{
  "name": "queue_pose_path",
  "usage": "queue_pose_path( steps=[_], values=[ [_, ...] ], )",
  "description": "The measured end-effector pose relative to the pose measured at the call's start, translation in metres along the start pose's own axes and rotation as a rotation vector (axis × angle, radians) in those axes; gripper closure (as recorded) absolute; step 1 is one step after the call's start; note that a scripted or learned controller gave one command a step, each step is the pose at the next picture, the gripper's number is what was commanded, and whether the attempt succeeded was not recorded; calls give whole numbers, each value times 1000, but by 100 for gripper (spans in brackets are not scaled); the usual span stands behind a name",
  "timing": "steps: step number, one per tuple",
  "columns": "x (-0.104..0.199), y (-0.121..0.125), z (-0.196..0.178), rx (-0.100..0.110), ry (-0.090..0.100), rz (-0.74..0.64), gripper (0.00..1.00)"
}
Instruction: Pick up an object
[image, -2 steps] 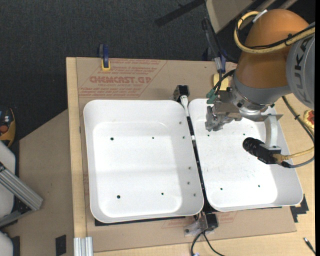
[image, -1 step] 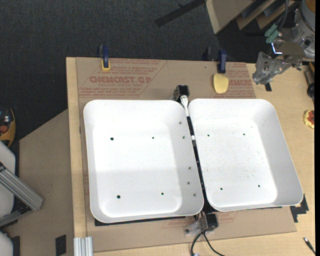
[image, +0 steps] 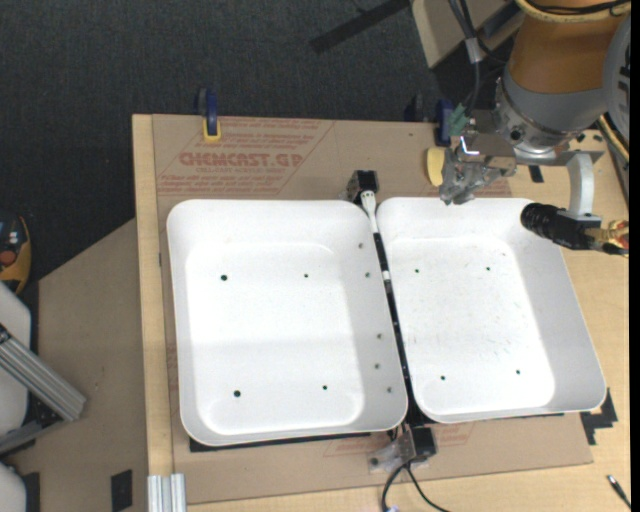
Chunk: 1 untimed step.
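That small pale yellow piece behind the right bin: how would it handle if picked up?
The small pale yellow piece looks tiny beside the gripper, so it is probably light. Its rounded outline suggests it might slip or roll when nudged. It is too blurred to judge stiffness.

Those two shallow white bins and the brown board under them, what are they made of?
The left white bin and right white bin look like moulded plastic: smooth, faintly glossy, with rounded corners and a thin rim. The flat brown board looks like matte cardboard or paper-faced sheet with red printed lettering; which one is unclear.
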<state>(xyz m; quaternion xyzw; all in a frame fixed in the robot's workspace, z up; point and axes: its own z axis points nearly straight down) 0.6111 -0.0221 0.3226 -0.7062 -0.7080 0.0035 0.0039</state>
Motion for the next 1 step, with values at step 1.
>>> queue_pose_path(
  steps=[1],
  values=[
    [5,-23,-9,-8,0,2,100]
  ],
)
